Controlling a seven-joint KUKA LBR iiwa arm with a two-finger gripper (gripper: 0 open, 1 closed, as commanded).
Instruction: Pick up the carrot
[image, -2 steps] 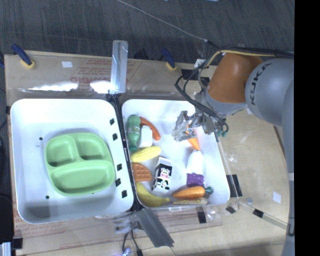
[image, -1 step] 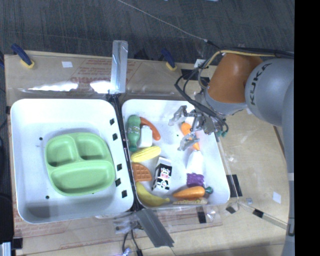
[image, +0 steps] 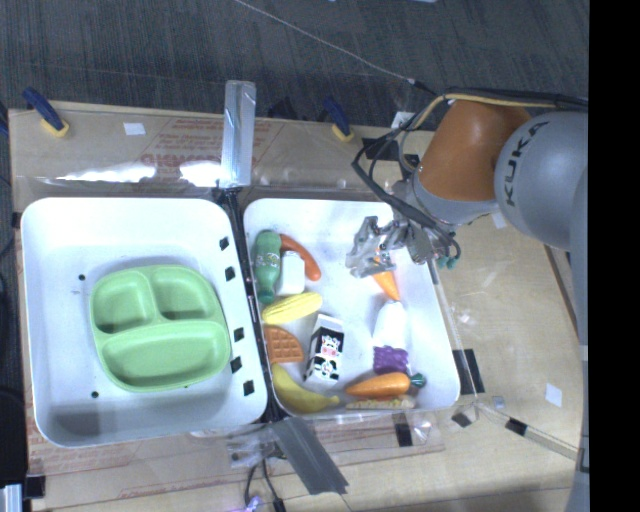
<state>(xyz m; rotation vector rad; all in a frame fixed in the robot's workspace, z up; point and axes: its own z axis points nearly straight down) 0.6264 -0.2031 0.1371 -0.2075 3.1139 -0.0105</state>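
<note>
Camera view looks down at a slant on two white bins: the left bin (image: 40, 300) in the left half of the frame, the right bin (image: 440, 330) at centre. The carrot (image: 378, 385) lies at the lower right of the right bin, near its front wall: a fat orange body, lying roughly level, tapering to the left, with a small dark green tuft at its right end. It sits just below a purple piece (image: 391, 358) and a white bottle (image: 390, 322), and to the right of a banana (image: 300, 393) (the banana curves along the same front wall).

The gripper (image: 372, 250) hangs over the upper right part of the right bin, well apart from the carrot. Its metal fingers (image: 360, 245) point down and left; whether they stand apart or together cannot be told. Just beneath it lies a small orange cone-shaped piece (image: 387, 283), touching or nearly touching the fingers.

Elsewhere in the right bin: a green vegetable (image: 266, 260), a corn cob (image: 291, 307), a waffle (image: 283, 345) and a small cow-print carton (image: 325, 352). The left bin holds a green divided plate (image: 158, 325).
</note>
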